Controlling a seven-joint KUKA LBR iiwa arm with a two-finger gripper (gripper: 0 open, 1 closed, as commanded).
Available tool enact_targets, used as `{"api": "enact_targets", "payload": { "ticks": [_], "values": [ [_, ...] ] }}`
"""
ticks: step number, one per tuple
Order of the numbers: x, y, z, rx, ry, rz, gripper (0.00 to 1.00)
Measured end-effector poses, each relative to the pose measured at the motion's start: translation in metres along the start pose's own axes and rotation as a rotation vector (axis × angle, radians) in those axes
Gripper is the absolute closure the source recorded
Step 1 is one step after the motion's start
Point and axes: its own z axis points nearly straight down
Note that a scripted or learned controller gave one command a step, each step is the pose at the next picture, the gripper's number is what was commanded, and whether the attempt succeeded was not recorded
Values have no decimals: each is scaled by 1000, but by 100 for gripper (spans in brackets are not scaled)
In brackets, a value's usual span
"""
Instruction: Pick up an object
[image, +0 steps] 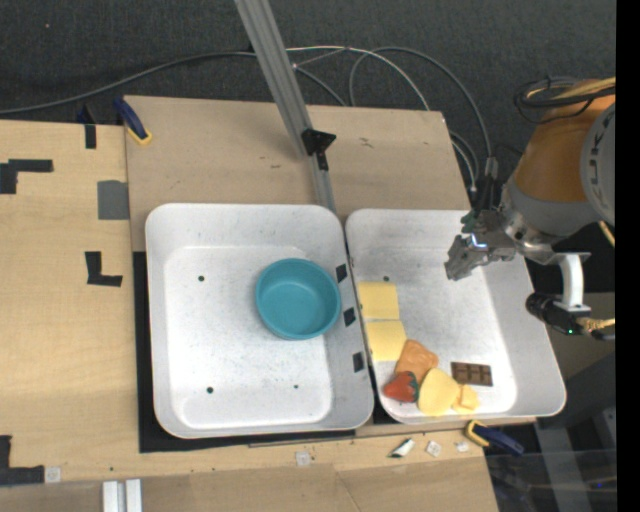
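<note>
My gripper (460, 262) hangs over the upper right part of the right bin (430, 235), with nothing seen between its fingers. Below it in that bin lie two pale yellow slabs (380, 318), an orange piece (416, 357), a red strawberry-like piece (400, 388), a yellow rounded piece (440, 392) and a brown chocolate bar (471, 375). These sit near the bin's front, apart from the gripper. A blue bowl (296, 298) stands in the left bin (190, 300).
A slanted grey pole (285, 90) crosses above the bins at the back. Cables (400, 70) loop behind the right bin. Yellow-and-blue clamps (135, 120) hold the board at the back left and the front right.
</note>
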Motion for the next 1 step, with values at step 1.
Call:
{"api": "enact_targets", "payload": {
  "ticks": [1],
  "values": [
    [0, 1, -34, 0, 0, 0, 100]
  ]
}}
